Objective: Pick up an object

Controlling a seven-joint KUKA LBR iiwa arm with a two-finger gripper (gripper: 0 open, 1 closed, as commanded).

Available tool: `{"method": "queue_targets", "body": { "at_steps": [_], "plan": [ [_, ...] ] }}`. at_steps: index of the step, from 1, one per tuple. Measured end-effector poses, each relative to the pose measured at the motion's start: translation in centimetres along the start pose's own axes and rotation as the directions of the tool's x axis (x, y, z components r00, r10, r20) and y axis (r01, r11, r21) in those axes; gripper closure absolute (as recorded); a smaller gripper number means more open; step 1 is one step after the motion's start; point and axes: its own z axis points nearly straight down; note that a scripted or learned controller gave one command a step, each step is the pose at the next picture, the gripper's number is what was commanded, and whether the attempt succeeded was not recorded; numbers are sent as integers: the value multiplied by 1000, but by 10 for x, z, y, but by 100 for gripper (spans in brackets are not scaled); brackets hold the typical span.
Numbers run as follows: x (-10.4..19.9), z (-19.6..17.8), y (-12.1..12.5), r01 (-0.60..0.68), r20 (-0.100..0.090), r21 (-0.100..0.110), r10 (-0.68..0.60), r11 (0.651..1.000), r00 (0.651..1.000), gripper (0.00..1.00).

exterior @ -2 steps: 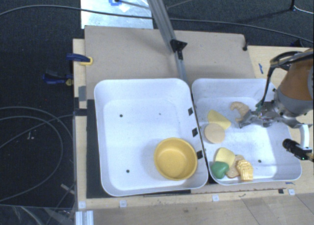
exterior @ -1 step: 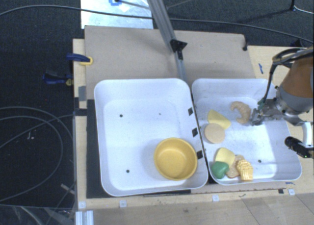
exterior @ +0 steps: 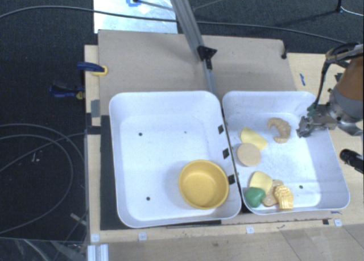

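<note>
My gripper hangs over the right edge of the right bin, just right of a tan croissant-shaped piece. I see nothing between its fingers. In the same bin lie a pale yellow wedge, a round tan disc, a second yellow piece, a green piece and a yellow ridged piece. A yellow bowl sits in the left bin, near its front right corner.
A slanted grey pole runs from the top of the view down to the gap between the bins. Blue and yellow clamps grip the bench's left edge. Cables lie on the dark floor at left.
</note>
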Motion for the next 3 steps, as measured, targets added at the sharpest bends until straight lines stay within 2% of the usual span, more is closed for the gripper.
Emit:
{"method": "queue_targets", "body": {
  "at_steps": [2,3],
  "plan": [
    [1,-104,12,2,0,-1,-2,1000,1000,100],
    [57,-93,23,6,-3,3,-6,1000,1000,100]
  ]
}}
